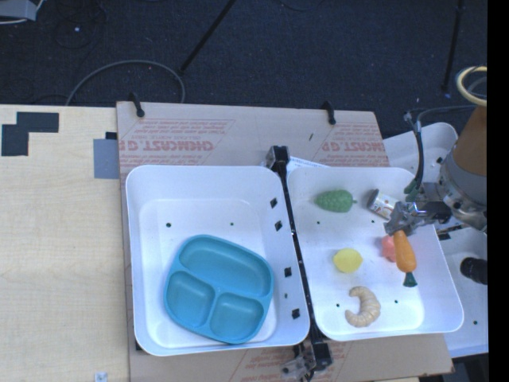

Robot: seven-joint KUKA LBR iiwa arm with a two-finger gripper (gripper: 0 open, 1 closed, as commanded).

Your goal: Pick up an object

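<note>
Dark carpet with loose cables fills the top of the frame, and below it a pale wooden desk (56,237) carries a cardboard sheet (238,138) on which two shallow white bins sit side by side. In the left bin (147,205), toward its lower middle, lies a blue divided tray (219,287) with three compartments, tilted slightly. Across the right bin (433,313) several toy foods are scattered: a green bumpy vegetable (335,200) near the upper middle, a small yellow round piece (347,260) around the centre, and a curved beige croissant-like piece (363,306) toward the lower middle, each well apart from the others. At the right side of this bin an orange carrot (405,251) with a dark green tip pointing down the frame lies just beside a pink-red piece (388,247) that touches it on its left.

From the right edge of the frame the grey arm reaches in, and its tool (404,215) hangs directly above the top end of the carrot. Whether the fingers are spread or closed cannot be told from this slanted view, nor whether they touch the carrot; nothing is visibly clamped between them
</note>
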